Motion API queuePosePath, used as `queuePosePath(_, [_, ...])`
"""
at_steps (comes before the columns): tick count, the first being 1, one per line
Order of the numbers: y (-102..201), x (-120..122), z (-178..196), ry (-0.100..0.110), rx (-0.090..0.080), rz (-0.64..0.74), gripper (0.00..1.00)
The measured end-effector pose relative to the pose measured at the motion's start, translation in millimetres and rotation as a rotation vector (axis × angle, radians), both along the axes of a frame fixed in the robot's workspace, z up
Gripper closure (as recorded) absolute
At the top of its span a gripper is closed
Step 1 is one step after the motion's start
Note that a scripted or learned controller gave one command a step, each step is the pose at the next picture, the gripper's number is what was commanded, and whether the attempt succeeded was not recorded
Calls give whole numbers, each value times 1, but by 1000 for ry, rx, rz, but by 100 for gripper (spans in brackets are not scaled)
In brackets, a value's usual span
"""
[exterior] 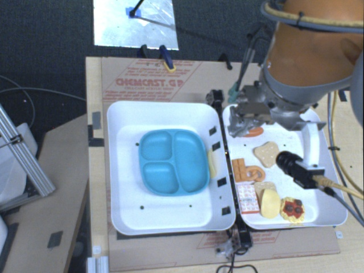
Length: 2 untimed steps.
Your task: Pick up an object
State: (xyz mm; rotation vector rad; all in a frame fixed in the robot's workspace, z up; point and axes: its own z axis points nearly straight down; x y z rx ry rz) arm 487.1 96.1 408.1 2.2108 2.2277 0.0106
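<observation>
Although we cannot tell the state of our grey two-finger gripper (245, 124), it hangs directly over the flat orange-red oval toy piece (255, 132) in the right white bin (333, 206), its long axis crosswise.

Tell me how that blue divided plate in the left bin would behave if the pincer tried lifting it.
The blue divided plate looks like rigid moulded plastic, so probably stiff and light. Lying flat and wide in the left bin, it likely offers only its thin rim to pinch and may tilt or slip.
</observation>
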Motion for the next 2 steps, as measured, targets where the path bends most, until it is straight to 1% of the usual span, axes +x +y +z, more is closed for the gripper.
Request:
queuePosePath(1, [-2,0,9,2,-2,3,100])
queuePosePath(2, [44,-1,18,4,-1,1,100])
